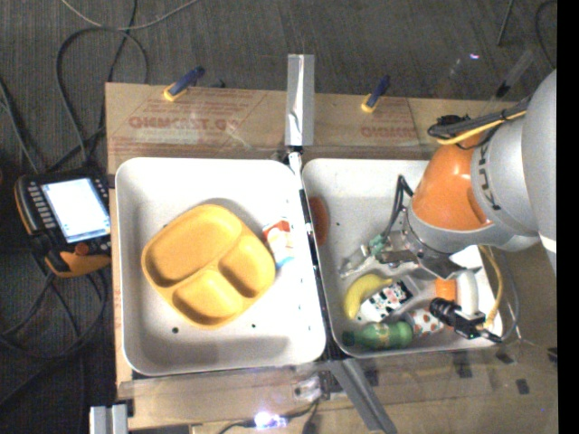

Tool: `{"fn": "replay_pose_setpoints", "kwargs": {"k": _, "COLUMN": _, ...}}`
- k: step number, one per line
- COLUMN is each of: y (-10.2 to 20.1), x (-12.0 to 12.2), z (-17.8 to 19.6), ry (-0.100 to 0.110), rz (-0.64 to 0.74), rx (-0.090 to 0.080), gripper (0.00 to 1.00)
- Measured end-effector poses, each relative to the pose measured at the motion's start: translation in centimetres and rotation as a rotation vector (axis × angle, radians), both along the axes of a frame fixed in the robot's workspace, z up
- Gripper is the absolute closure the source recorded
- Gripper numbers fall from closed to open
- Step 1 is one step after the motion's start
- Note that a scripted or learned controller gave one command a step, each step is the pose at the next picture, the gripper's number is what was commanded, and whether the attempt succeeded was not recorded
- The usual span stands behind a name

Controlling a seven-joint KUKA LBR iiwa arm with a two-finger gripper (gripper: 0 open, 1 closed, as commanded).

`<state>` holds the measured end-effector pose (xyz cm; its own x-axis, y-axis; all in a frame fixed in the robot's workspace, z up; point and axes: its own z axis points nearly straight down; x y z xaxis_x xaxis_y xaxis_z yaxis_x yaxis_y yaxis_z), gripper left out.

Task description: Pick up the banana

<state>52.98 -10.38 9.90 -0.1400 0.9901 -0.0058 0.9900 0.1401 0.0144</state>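
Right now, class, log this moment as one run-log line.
end effector: over right bin | banana: lying in bin, not grasped | yellow plate: left bin

The gripper (391,253) sits partly under the arm's orange wrist band — its fingers are too small and cluttered to read. Just below it, the banana (365,292) shows only its left portion; a small patterned object (387,302) covers the rest. The arm (534,179) is cut off at the right edge.
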Motion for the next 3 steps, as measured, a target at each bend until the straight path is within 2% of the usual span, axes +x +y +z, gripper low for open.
{"fn": "replay_pose_setpoints", "kwargs": {"k": 1, "y": 0.1, "x": -0.1, "z": 0.8, "ry": 0.003, "rz": 0.000, "rx": 0.001, "gripper": 1.00}}
{"fn": "replay_pose_setpoints", "kwargs": {"k": 2, "y": 0.1, "x": -0.1, "z": 0.7, "ry": 0.004, "rz": 0.000, "rx": 0.001, "gripper": 0.00}}
{"fn": "replay_pose_setpoints", "kwargs": {"k": 3, "y": 0.6, "x": -1.7, "z": -0.9, "ry": -0.005, "rz": -0.161, "rx": 0.003, "gripper": 0.00}}
